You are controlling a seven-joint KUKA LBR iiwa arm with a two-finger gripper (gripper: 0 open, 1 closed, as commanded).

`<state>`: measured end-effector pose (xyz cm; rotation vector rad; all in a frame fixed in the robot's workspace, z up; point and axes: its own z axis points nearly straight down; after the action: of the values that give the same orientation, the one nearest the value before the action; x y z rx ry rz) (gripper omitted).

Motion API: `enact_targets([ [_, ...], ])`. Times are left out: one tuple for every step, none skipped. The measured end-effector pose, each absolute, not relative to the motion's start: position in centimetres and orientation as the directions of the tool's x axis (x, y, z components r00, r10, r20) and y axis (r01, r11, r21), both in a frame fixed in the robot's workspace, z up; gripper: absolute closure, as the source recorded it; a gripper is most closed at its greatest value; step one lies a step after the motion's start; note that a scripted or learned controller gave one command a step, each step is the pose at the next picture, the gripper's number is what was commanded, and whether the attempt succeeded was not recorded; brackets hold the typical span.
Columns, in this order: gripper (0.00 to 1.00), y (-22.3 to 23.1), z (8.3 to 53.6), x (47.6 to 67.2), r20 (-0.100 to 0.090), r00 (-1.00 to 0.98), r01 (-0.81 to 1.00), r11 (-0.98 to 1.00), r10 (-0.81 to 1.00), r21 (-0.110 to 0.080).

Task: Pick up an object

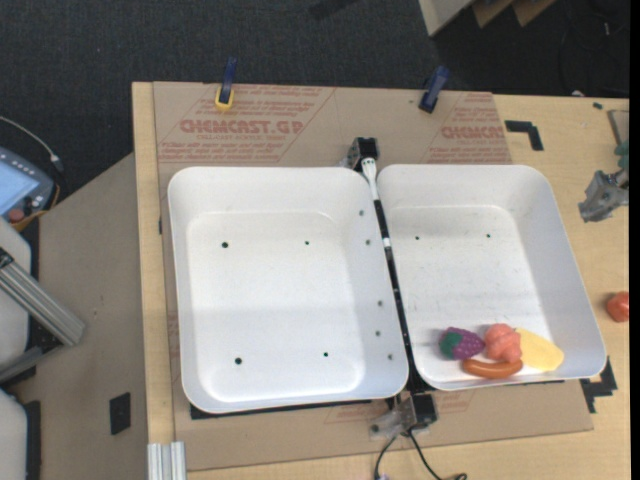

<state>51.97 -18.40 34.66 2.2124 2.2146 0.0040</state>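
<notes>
Camera view: cannot tell how far the fingers stand open, or whether holding anything. Huddled in the near corner of the right bin (560, 218): purple toy (462, 343), pink-red toy (503, 341), yellow piece (540, 351), orange sausage (492, 368), touching one another, close against the wall. Likely trouble: nudging neighbours, pinching nothing, or striking the wall, all from crowding.

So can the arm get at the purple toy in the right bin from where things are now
Probably yes. The purple toy lies open from above near the front of the right bin, nothing over it. An orange-red toy and a sausage-shaped piece sit close beside it, leaving little room on that side.
</notes>
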Motion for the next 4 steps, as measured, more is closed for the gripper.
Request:
enact_targets([
  [1.00, -18.4, 35.7, 52.0, -0.009, -0.001, 1.000, 0.001, 1.000, 0.013],
  [1.00, -18.4, 36.8, 52.1, -0.011, -0.002, 1.000, 0.002, 1.000, 0.017],
  [1.00, -18.5, 37.8, 52.2, -0.013, -0.003, 1.000, 0.003, 1.000, 0.020],
  [1.00, -18.5, 38.8, 52.3, -0.016, -0.003, 1.000, 0.003, 1.000, 0.025],
])
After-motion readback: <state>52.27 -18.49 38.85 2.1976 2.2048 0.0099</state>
